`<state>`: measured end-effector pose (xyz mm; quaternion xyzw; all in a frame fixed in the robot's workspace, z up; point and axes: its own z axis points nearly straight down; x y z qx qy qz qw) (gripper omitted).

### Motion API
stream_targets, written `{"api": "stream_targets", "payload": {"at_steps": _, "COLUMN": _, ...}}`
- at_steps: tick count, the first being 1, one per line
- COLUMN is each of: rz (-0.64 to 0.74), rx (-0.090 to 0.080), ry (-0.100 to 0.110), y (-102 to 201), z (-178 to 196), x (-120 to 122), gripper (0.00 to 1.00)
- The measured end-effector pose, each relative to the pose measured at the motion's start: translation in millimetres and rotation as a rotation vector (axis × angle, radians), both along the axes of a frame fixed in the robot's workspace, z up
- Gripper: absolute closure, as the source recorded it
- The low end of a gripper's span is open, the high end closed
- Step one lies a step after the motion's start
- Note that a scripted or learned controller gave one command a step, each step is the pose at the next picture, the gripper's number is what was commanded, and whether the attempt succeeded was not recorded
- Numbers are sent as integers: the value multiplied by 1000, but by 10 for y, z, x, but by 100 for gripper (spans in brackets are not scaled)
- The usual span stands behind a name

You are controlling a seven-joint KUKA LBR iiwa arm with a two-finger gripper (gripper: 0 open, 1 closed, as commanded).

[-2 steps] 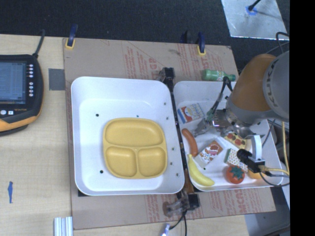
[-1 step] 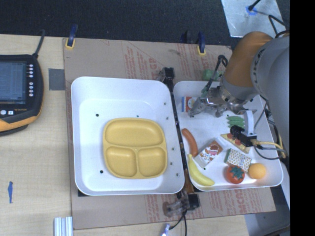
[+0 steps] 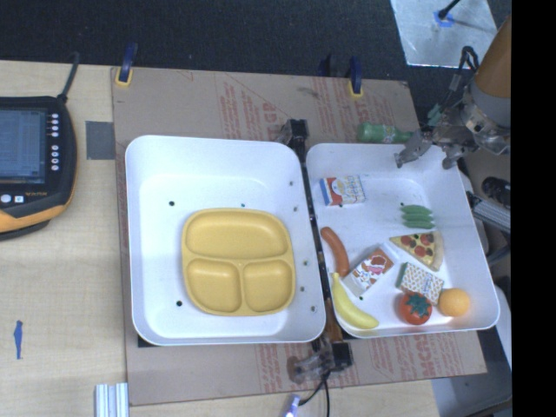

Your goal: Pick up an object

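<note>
The robot's hand (image 3: 432,148) hovers at the far edge of the right shallow white bin (image 3: 382,165), its fingers spread with nothing between them. The small red-and-white carton (image 3: 343,189) lies flat nearby, likely light and stiff, best pinched across its short sides, with open floor around it.
</note>
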<state>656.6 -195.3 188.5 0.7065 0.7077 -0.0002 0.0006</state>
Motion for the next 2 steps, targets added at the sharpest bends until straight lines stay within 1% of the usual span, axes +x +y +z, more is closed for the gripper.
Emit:
{"api": "stream_targets", "payload": {"at_steps": 1, "rz": 2, "rx": 1, "ry": 6, "y": -166, "z": -978, "x": -547, "gripper": 0}}
{"api": "stream_targets", "payload": {"at_steps": 2, "rz": 2, "rx": 2, "ry": 2, "y": -165, "z": -962, "x": -2, "gripper": 0}}
